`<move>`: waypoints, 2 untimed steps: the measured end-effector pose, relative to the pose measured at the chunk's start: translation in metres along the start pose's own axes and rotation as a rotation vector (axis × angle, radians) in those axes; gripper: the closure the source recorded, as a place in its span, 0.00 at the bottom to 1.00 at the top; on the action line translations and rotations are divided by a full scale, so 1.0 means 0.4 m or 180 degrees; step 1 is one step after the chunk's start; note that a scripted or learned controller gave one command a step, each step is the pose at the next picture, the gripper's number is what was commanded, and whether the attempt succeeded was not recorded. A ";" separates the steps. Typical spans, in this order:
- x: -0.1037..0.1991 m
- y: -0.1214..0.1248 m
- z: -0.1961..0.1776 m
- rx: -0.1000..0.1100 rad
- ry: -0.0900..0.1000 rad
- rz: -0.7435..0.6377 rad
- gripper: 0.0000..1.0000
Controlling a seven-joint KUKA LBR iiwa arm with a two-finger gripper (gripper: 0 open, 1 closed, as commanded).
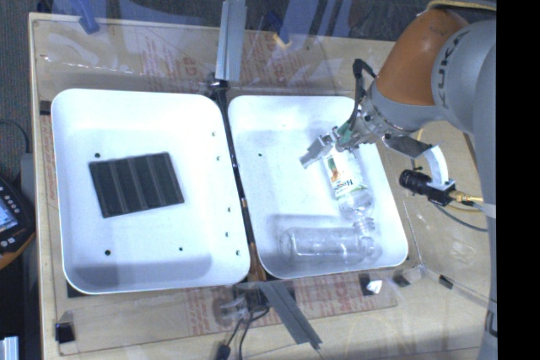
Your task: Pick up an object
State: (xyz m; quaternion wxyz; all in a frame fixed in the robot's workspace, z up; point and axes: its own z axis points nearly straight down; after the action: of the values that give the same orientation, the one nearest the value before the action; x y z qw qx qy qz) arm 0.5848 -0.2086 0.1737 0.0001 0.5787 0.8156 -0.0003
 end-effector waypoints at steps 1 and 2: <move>0.027 -0.096 -0.024 0.0012 0.0008 0.0738 0.00; 0.010 -0.033 0.076 0.0010 0.0010 0.0562 0.00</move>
State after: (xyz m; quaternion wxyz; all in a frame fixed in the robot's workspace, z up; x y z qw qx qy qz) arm 0.5710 -0.2094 0.1433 -0.0020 0.6484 0.7613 -0.0007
